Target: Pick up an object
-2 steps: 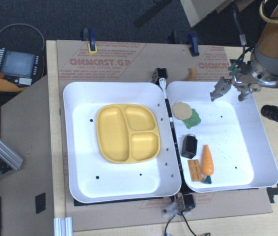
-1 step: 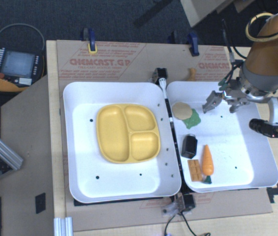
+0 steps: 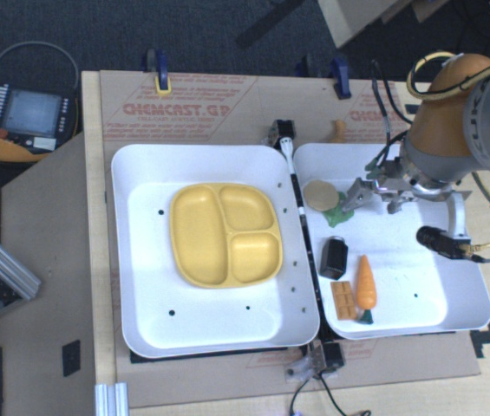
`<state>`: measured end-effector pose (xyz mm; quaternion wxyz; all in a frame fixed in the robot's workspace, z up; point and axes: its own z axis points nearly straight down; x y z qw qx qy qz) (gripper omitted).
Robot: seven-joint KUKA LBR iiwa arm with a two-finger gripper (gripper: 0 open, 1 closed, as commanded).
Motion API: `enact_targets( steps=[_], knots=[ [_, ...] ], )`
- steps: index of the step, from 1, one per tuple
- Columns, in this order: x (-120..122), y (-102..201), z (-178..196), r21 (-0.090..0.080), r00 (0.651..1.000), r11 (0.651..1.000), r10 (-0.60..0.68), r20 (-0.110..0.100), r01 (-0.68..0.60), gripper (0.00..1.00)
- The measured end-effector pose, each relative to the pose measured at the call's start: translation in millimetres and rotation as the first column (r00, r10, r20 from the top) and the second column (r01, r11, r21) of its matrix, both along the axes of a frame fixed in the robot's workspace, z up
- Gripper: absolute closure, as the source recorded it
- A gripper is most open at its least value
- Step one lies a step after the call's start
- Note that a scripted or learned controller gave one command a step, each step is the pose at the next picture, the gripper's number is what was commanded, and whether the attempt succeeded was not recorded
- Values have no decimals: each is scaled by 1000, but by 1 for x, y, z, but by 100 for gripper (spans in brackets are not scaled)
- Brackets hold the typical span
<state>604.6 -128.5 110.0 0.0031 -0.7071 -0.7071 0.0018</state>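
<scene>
My gripper [image 3: 375, 199] hangs over the back of the right bin [image 3: 453, 315], its two fingers spread apart and open, with nothing between them. The left fingertip [image 3: 354, 198] is right beside a small green object [image 3: 340, 211], which lies against a round tan disc [image 3: 320, 195]. Nearer the front of the same bin lie a black block [image 3: 335, 257], an orange carrot [image 3: 365, 282] and a brown ridged piece [image 3: 344, 300].
The left bin [image 3: 140, 276] holds a yellow divided plate [image 3: 225, 232]. A black cable end [image 3: 440, 242] juts from the arm over the right bin's right side. The bins' shared rim [image 3: 301, 224] runs just left of the green object.
</scene>
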Motion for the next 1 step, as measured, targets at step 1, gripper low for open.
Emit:
enact_targets(
  steps=[1],
  knots=[
    [1, 1, -25, 0, 1000, 1000, -1, 7, 1, 0]
  ],
)
